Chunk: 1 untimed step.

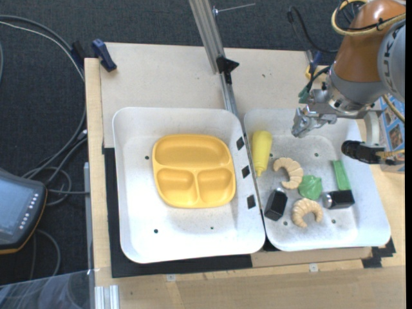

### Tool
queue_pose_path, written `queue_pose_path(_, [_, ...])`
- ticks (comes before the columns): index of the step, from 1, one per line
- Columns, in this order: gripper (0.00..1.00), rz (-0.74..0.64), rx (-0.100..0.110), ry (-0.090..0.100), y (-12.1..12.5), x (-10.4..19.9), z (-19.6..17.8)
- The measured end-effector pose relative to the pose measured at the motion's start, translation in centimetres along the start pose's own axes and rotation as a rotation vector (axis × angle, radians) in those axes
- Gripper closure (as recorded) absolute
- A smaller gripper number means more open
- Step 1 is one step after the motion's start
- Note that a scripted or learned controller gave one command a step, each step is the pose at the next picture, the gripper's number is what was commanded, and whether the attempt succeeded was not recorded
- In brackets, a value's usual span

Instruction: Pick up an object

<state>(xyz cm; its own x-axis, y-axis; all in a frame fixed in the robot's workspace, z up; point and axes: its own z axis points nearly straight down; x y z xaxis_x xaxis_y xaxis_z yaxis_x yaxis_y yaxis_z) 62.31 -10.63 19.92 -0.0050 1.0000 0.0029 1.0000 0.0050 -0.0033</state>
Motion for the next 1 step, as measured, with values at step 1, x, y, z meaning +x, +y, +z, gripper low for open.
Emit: queue_pose_path(1, [1.0,-0.001,-0.001,0.001,-1.47,4.98,-1.61])
